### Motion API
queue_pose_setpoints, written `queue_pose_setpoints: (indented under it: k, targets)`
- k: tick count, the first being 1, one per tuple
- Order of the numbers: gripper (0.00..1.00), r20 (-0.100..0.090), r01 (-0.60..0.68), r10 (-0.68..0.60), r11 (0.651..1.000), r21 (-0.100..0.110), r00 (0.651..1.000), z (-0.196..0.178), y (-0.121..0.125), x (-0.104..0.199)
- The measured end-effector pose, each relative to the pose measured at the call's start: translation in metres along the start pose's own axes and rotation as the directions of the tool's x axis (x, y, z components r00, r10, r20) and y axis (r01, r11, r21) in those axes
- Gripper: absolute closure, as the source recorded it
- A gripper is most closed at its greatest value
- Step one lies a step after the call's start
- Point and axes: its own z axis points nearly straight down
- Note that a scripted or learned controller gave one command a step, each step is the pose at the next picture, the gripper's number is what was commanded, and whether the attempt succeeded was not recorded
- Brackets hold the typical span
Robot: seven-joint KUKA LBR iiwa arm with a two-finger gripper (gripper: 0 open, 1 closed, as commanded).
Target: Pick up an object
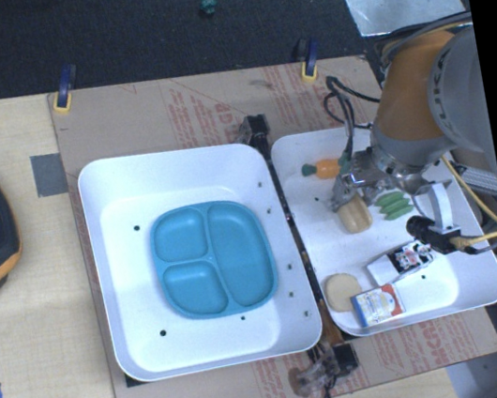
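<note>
Tan cylinder (354,215) sits directly under the gripper (350,192); whether the gripper grasps it, I cannot tell. Green pieces (392,205) lie just beside it.

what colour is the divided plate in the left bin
Light blue; the plate shows best in the camera view.

A single fixed camera hangs above the counter (39,306) and looks down at a slant, far enough back to take in both white bins whole: the left bin (117,264) sits near the middle of the frame, the right bin (474,287) toward the right side. The far edge of the counter lies at the top, with dark floor (123,25) beyond it. The arm (422,105) enters from the right.
</note>
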Motion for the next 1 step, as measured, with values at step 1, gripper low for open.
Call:
queue_pose_setpoints:
  k: [1]
  targets:
    - [1.00,-0.003,-0.001,0.001,1.000,-0.005,1.000,-0.0904,0.0103,0.0636]
